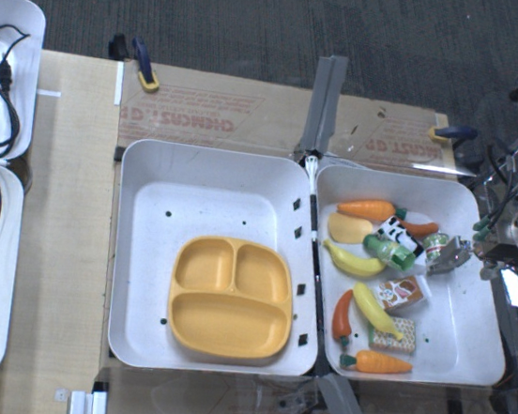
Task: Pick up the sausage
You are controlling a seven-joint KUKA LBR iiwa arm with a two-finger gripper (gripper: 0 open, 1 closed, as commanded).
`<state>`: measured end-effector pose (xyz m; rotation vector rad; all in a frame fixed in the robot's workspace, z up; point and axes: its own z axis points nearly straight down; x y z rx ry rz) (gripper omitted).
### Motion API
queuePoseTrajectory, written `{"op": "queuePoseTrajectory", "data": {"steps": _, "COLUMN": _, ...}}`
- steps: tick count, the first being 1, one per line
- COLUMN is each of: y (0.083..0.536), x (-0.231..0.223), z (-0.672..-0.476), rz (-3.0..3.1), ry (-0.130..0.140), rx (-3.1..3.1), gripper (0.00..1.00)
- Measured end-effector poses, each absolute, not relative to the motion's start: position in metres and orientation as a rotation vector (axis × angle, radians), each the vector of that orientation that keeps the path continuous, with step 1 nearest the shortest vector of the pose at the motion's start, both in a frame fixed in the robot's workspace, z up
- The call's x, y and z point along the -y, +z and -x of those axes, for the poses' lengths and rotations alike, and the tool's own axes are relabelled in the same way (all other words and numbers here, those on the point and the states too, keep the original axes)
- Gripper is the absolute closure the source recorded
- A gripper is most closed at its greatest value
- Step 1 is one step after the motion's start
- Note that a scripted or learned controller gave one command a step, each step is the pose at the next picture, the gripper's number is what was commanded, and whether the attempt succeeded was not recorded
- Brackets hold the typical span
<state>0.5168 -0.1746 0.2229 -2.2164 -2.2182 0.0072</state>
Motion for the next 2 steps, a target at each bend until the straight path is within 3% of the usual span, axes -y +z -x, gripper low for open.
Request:
{"op": "queuePoseTrajectory", "data": {"steps": 1, "y": 0.132, "x": 0.200, "z": -0.584, "rz": 2.082, "ry": 0.004, "rx": 2.348, "gripper": 0.00}}
{"op": "queuePoseTrajectory", "data": {"steps": 2, "y": 0.088, "x": 0.135, "z": -0.560, "rz": 1.607, "ry": 0.002, "rx": 2.694, "gripper": 0.00}}
